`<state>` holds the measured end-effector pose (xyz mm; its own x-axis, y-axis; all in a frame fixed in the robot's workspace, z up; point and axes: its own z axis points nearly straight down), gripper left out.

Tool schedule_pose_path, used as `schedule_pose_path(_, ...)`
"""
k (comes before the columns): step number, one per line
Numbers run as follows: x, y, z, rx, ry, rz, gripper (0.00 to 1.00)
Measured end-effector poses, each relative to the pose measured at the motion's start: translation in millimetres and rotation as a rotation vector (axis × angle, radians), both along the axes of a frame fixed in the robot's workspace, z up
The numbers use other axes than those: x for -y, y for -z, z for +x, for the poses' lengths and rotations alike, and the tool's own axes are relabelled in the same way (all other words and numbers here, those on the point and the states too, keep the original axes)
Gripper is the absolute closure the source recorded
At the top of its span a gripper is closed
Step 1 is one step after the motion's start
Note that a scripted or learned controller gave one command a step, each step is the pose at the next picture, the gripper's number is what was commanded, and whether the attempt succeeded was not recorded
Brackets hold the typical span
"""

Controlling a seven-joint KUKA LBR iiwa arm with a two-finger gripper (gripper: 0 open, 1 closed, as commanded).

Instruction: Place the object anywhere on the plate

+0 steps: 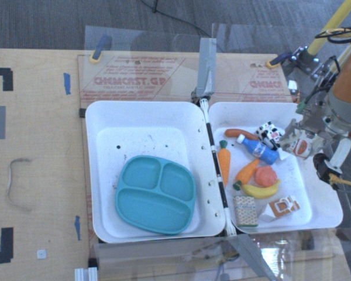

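The jaws (298,140) hang over the right bin's (322,212) far right part, low by its rim. A small white and red-brown thing sits at their tip, but whether they are spread, pressed together or pinching it cannot be told from this slanted view.

Just left of the jaws lies a small black-and-white cow figure (269,133). Beside it, further left, is a red sausage (241,133), and just below that a blue bottle (259,150) lying tilted. Below and left of the jaws are a red ball (266,175), a yellow banana (261,190) touching its lower side, and a small carrot (247,171) leaning against them. A longer carrot (224,163) lies along the bin's left wall. Nearer the front wall sit a patterned packet (245,210) and an orange-and-white box (284,205).

Well to the left of the jaws, across the divider, the left bin (105,122) holds a teal plate (156,194) with three compartments, lying flat in the bin's front part with nothing on it.

Both bins rest on the bench (35,157).
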<state>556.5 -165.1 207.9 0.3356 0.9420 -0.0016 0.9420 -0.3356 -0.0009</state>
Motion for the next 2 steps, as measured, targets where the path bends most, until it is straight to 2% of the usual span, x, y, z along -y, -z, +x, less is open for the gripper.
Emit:
schedule_pose_path(1,-48.4,-2.6,-3.0,-0.002,-0.051,0.002,1.0)
schedule_pose_path(2,-125.7,-2.3,17.2,0.002,-0.241,0.001,1.0)
